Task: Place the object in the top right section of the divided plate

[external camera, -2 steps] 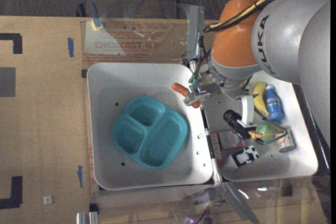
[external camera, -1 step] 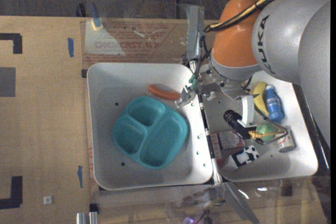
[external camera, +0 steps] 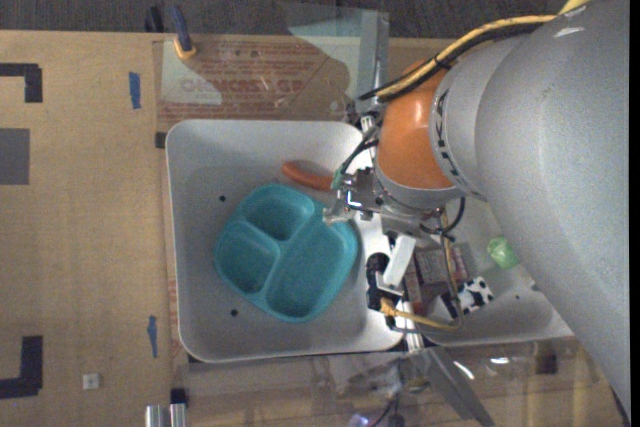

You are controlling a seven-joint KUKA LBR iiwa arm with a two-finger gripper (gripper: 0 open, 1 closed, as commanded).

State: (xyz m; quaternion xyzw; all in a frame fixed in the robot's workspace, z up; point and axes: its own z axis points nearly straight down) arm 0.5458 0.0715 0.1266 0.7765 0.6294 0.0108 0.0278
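Note:
A teal divided plate [external camera: 285,253] with three sections lies in the left white bin [external camera: 200,175]. An orange carrot-shaped object [external camera: 303,175] lies on the bin floor just beyond the plate's upper right rim. My gripper [external camera: 343,197] hangs over the plate's right edge, right beside the orange object's near end. The wrist and the orange band hide most of the gripper, and I cannot see whether it touches the object. All three plate sections look bare.
The right bin [external camera: 520,315] holds a green item [external camera: 502,252], a black-and-white spotted toy [external camera: 476,294] and a brownish packet [external camera: 437,267]. A clear panel [external camera: 250,75] stands behind the left bin. The big grey arm covers much of the right bin.

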